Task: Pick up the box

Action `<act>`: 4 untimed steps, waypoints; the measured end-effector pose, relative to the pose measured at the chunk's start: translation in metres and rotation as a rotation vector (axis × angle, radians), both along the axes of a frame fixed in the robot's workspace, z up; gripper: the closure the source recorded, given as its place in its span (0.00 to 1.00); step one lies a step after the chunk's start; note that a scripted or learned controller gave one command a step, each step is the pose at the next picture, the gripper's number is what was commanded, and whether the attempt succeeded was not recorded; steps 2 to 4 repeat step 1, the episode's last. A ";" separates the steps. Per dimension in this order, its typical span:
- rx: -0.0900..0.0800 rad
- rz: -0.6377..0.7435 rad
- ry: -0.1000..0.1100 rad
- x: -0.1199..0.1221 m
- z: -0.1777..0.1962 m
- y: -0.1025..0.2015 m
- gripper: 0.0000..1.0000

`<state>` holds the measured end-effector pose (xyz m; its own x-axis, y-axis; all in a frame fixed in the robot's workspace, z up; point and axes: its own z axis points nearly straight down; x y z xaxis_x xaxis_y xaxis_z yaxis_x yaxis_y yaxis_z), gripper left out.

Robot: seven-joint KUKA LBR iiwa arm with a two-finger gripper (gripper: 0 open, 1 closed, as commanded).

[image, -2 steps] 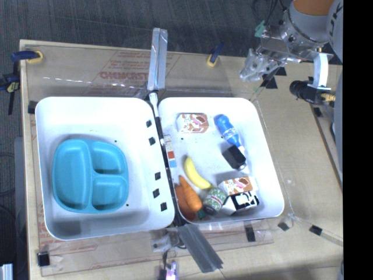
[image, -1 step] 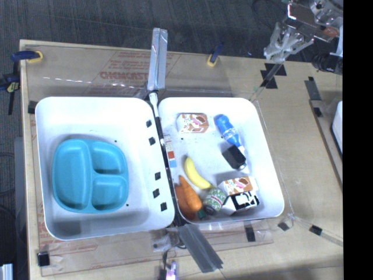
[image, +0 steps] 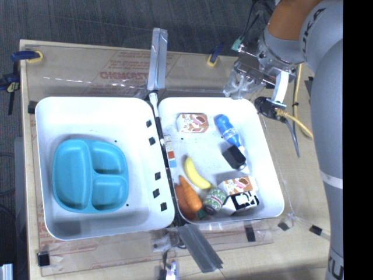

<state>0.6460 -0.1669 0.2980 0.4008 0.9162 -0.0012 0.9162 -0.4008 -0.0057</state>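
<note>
Camera view: fingers (image: 240, 88) hover past right bin's (image: 269, 174) far rim, translucent, blurry, can't tell how far open, nothing seen between them. Box (image: 192, 123) lies apart, inside bin, left and nearer the camera than fingers.

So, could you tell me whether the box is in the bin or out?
In: the box lies flat on the right bin's floor, near its far wall.

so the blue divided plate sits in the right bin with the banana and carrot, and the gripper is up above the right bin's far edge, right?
Not quite: the blue divided plate lies in the left bin, alone. The banana and carrot are in the right bin, and the gripper does hang above that bin's far edge. The camera view shows this.
</note>
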 end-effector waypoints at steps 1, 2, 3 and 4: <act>-0.001 -0.093 -0.003 0.010 0.145 0.002 1.00; -0.001 -0.093 -0.003 0.010 0.145 0.002 1.00; -0.001 -0.093 -0.003 0.010 0.145 0.002 1.00; -0.001 -0.093 -0.003 0.010 0.145 0.002 1.00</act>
